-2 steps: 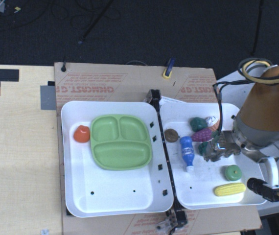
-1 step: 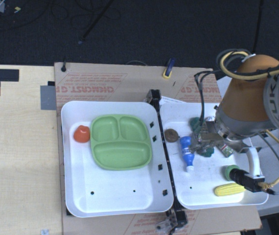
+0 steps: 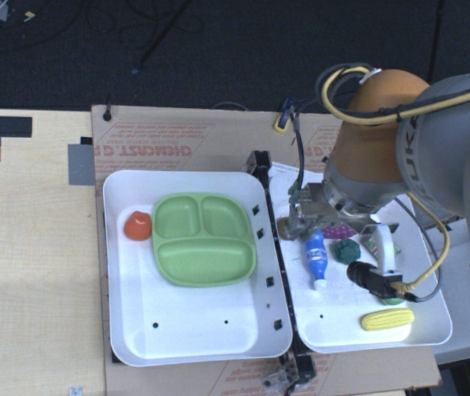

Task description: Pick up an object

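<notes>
In the right bin (image 3: 433,328), a blue bottle (image 3: 316,256) is lying near the left wall. A purple piece (image 3: 340,232) and a dark green lump (image 3: 348,251) are crowding its right side, and a corn cob (image 3: 386,319) is resting in the near right corner. The left bin (image 3: 185,328) is carrying a green plate (image 3: 204,239) and an orange cup (image 3: 138,225). The arm (image 3: 383,139) is bending down over the right bin's far half. The gripper (image 3: 301,219) is hanging by the bottle's far end, and I cannot tell how its jaws are standing.
</notes>
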